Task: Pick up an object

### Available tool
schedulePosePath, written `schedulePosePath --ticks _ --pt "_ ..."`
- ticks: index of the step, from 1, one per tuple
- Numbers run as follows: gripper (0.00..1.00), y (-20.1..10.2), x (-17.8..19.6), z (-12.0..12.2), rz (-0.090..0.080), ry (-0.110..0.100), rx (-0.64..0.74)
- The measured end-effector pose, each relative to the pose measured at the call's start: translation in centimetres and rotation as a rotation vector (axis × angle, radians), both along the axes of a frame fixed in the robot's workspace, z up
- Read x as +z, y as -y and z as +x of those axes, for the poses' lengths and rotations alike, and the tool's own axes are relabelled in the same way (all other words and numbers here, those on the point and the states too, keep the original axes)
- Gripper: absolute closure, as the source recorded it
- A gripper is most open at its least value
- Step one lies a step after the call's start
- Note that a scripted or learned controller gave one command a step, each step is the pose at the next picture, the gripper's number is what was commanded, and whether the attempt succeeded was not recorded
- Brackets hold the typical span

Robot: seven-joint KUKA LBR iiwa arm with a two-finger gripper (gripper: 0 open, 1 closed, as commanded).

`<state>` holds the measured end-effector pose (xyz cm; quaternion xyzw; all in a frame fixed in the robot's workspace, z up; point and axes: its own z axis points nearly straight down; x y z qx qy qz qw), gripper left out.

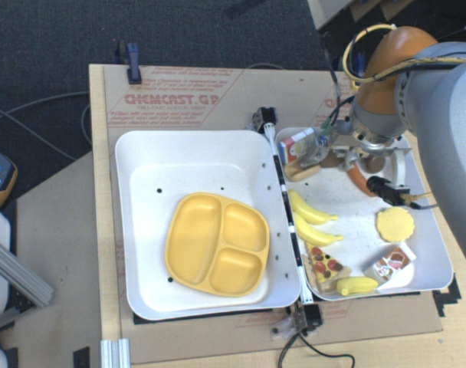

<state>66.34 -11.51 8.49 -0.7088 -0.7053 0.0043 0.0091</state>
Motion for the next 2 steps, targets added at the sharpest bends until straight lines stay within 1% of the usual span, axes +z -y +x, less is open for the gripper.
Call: schedulePosePath --ticks 1,2 --pt "0.00 5.71 -0.05 -0.09 -0.001 0.010 0.001" --pt "0.00 6.65 -0.04 0.11 0.005 0.012 0.014"
